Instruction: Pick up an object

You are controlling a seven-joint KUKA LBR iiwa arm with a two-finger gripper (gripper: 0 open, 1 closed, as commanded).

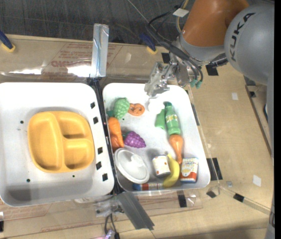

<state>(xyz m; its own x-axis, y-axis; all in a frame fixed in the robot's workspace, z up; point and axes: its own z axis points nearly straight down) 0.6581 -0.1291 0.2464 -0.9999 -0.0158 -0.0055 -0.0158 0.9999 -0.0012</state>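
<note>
Right bin's (200,133) rim; claw (156,86) above

Divided tray (61,139) in left bin (11,98); bottle (171,118) in right bin (193,128).

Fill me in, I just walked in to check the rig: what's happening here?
The arm's gripper hangs over the far rim of the right bin, holding nothing. That bin has toy food: a green bottle, carrots, purple grapes, a banana. The left bin holds a yellow divided tray.
</note>
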